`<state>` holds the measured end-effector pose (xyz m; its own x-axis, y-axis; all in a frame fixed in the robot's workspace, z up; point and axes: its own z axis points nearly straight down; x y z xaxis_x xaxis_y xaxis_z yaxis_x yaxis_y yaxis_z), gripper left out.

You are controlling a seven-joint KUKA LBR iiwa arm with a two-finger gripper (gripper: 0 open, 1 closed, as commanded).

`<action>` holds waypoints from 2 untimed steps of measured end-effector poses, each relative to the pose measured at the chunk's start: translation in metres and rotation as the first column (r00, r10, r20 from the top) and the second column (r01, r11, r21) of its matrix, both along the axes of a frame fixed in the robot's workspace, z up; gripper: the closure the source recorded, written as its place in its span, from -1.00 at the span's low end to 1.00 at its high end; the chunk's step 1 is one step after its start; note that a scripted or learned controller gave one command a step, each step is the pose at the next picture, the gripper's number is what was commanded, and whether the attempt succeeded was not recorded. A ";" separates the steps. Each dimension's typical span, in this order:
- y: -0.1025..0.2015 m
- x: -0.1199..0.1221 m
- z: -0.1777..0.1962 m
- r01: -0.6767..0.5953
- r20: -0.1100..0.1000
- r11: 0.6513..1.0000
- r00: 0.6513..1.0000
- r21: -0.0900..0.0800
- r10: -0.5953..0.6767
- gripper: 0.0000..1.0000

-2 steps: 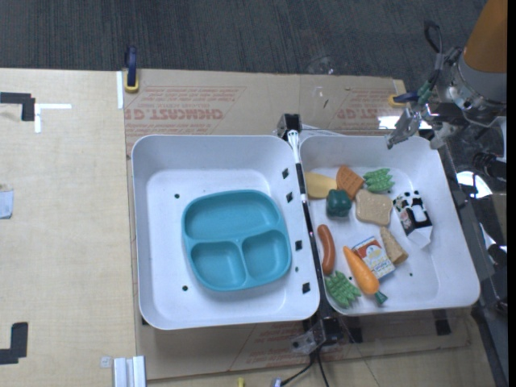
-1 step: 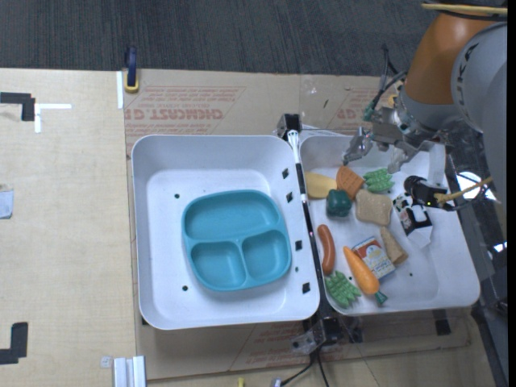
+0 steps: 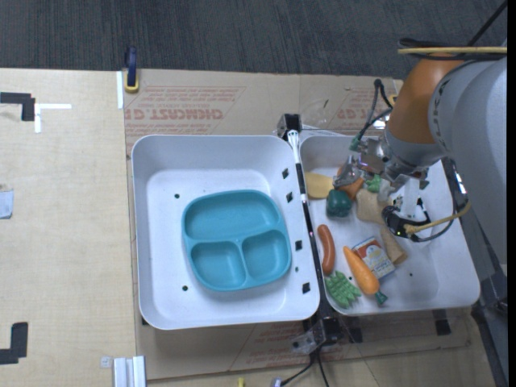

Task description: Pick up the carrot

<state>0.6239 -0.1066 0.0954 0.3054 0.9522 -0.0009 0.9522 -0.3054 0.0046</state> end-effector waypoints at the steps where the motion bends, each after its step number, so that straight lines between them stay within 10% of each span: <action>1: -0.001 0.001 0.010 0.000 0.000 1.000 1.000 -0.001 0.000 1.00; 2: -0.001 0.001 0.010 0.000 0.000 1.000 1.000 -0.001 0.000 -1.00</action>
<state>0.6245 -0.1075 0.1051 0.3056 0.9522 -0.0020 0.9522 -0.3055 0.0048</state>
